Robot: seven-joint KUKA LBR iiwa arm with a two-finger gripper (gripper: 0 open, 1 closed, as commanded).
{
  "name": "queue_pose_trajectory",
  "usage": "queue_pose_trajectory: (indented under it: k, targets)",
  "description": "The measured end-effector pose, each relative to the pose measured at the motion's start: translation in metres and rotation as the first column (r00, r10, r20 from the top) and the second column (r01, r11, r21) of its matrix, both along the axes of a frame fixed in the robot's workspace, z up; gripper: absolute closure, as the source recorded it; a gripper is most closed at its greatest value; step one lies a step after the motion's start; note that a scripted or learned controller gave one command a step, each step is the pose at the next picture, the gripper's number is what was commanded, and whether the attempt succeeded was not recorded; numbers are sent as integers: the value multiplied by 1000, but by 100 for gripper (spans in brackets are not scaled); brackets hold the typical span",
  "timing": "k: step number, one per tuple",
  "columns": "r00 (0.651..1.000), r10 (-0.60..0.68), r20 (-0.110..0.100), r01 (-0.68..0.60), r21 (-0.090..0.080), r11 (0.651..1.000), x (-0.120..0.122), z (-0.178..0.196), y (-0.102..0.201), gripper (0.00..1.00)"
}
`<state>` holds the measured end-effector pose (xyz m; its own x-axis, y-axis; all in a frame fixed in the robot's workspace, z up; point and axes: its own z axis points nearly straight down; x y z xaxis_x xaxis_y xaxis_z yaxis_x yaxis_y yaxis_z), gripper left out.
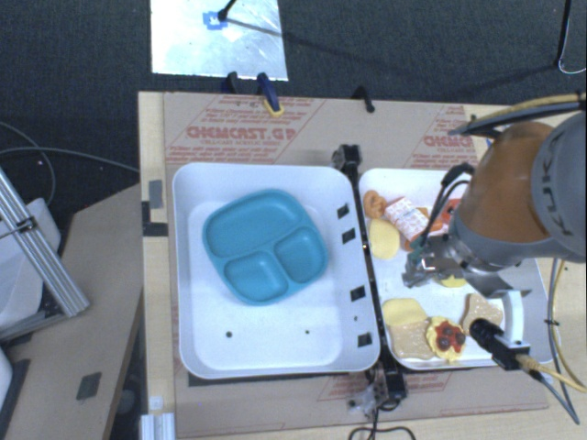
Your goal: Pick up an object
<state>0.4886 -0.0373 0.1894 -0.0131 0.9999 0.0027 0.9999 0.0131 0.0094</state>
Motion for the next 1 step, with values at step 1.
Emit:
queue_pose_trajectory:
  k: [1]
  targets:
    - [1000, -4, -5, 4, -1, 1000, -1, 19, 47, 100]
